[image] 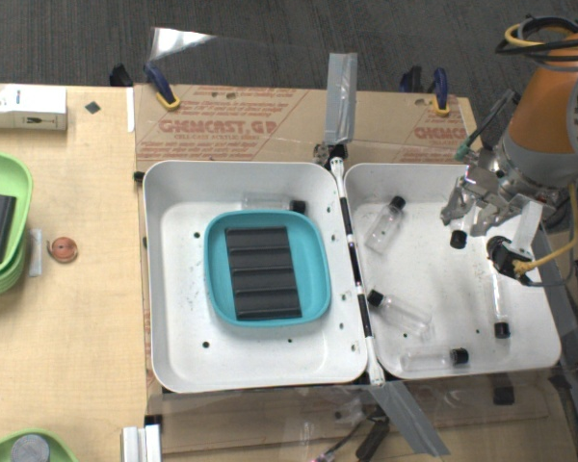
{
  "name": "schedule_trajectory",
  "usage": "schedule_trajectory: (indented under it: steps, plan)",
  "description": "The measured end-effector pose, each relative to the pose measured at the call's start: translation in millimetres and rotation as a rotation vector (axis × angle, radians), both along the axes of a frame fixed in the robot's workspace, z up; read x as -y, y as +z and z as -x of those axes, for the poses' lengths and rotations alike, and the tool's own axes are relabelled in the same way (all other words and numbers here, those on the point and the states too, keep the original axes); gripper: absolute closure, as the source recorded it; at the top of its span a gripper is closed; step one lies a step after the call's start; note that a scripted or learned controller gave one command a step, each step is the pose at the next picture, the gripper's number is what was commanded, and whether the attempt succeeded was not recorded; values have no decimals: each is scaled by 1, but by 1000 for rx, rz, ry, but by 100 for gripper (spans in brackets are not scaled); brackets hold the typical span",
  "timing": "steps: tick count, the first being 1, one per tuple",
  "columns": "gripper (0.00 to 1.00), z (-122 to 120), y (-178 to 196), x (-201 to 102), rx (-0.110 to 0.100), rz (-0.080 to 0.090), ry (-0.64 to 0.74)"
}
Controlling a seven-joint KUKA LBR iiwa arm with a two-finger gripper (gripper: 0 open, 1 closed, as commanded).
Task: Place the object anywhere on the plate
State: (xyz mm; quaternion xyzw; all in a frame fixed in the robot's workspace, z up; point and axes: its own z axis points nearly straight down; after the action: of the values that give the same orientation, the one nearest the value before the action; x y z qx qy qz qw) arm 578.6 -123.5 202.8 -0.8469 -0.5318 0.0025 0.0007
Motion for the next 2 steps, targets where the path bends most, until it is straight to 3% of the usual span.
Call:
schedule_trajectory:
  steps: [1, 2]
  plan:
    - [100, 51, 2, -111, 0, -1, 48]
    - [100, 54, -13, -212, -1, 0, 98]
